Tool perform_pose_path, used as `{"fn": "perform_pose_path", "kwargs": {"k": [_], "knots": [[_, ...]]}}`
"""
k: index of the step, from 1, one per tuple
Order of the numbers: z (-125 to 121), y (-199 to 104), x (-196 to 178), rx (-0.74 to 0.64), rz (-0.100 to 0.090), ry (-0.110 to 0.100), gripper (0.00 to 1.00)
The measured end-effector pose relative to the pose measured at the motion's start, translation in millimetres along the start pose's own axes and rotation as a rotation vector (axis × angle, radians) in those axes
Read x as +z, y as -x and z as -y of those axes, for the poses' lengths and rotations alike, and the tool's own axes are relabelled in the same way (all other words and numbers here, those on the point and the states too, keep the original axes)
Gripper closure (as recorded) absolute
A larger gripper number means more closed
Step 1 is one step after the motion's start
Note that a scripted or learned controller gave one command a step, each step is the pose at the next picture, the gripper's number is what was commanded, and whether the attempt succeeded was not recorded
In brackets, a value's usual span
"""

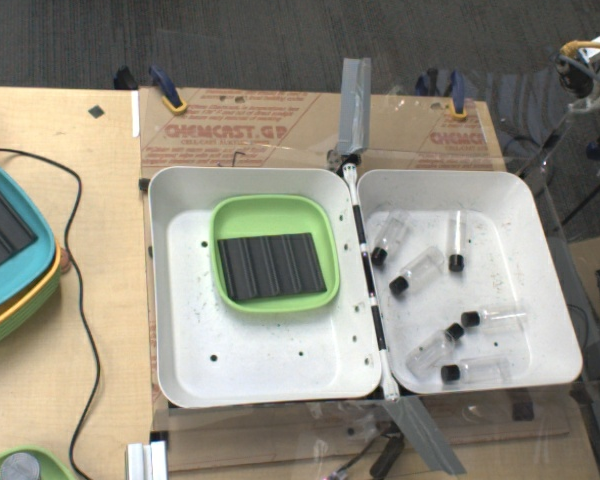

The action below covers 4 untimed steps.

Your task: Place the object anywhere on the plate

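A square green plate (272, 211) lies in the upper middle of the left bin (180, 358). A black ridged pad (270, 266) covers most of the plate's floor. Several clear vials with black caps lie scattered in the right bin (540, 268): one near the divider (388, 238), one upright-looking in the middle (456, 240), one at the right (488, 318), and one at the front (474, 370). None of them touches the plate.
Teal and yellow dishes (15, 253) are stacked at the left edge of the wooden bench. A black cable (83, 308) runs beside them. Cardboard (240, 128) with clamps lies behind the bins. A grey metal bar (355, 108) stands at the bins' joint.
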<state>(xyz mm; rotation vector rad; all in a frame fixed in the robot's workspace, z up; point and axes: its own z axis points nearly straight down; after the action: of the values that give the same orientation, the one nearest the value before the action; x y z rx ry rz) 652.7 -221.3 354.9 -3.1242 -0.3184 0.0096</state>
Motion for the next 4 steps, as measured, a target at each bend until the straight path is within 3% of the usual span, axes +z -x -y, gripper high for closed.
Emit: {"fn": "perform_pose_path", "kwargs": {"k": [1, 2, 4], "knots": [[0, 1, 21, 0.001, 0.0, 0.0, 0.0], [0, -1, 13, -0.002, -0.002, 0.001, 0.0], [2, 5, 72, 0.003, -0.001, 0.0, 0.0]]}}
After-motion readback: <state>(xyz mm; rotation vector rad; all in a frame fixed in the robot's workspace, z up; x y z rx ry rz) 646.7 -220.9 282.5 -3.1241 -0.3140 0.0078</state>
